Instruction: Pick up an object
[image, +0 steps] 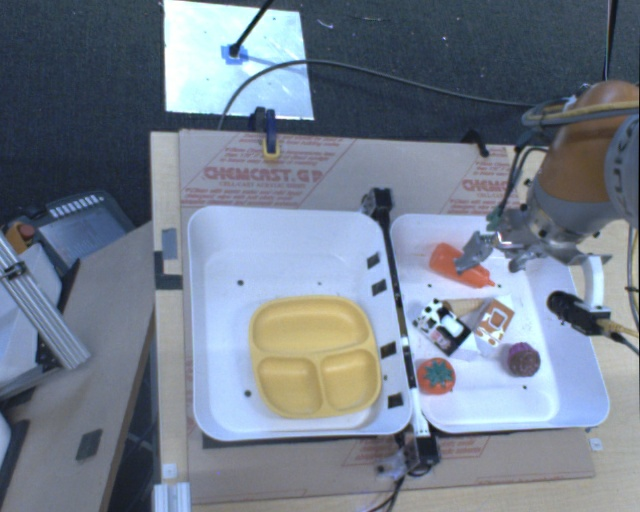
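Observation:
The right bin (575, 400) holds several small objects. An orange carrot-shaped piece (450, 261) lies at its back, and a black-and-white toy (441, 326) sits near the middle. Beside that toy is a white and orange box (492, 321). A purple ball (523, 358) and a red tomato-like piece (436, 375) lie toward the front. My gripper (496, 260) hangs over the back of this bin with its fingers spread. The left fingertip (469, 261) sits at the right end of the orange piece. Nothing is between the fingers.
The left bin (220, 250) holds a yellow divided plate (314, 354). A black divider with clips (392, 300) runs between the bins. A black cylindrical fitting (575, 312) overhangs the right bin's right side. The grey and orange arm (590, 150) comes in from the upper right.

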